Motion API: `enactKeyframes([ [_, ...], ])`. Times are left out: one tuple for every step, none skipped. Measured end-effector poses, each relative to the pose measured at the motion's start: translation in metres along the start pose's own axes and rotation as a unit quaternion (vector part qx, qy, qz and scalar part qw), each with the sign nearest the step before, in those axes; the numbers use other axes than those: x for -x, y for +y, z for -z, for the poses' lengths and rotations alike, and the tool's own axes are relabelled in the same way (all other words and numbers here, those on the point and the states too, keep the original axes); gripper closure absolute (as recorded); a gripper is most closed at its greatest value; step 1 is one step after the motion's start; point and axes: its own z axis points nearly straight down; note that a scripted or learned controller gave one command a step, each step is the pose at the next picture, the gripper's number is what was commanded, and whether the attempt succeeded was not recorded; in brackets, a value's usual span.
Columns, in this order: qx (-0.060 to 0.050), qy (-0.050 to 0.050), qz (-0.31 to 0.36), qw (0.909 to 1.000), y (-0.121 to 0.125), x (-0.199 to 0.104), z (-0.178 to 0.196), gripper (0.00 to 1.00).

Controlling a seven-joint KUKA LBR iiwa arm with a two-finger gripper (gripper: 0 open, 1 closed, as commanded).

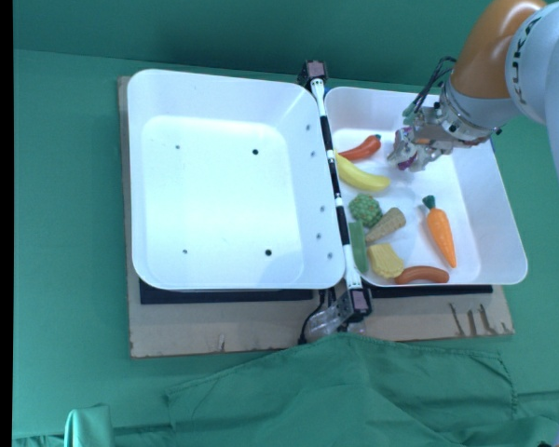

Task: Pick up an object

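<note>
On your left sits the left bin (228, 189). In the right bin (489, 208), a red chili (361, 147) lies above a banana (361, 177); below them broccoli (364, 209), a cone-shaped piece (387, 224), corn (385, 261) and a sausage (421, 275) crowd together — edges overlapping, hard to separate. A carrot (439, 235) lies apart to their right. The pincer (412, 152) hovers over the bin's upper part with something purplish at its tip; you cannot tell whether it grips it. A green cloth (354, 389) covers the tabletop's front edge.
</note>
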Motion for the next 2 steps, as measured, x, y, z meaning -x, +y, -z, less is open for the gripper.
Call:
enactKeyframes([
  [-0.007,0.002,0.002,1.0,0.003,0.001,0.046,1.0],
  [-0.006,0.002,0.002,1.0,0.009,0.011,0.107,1.0],
])
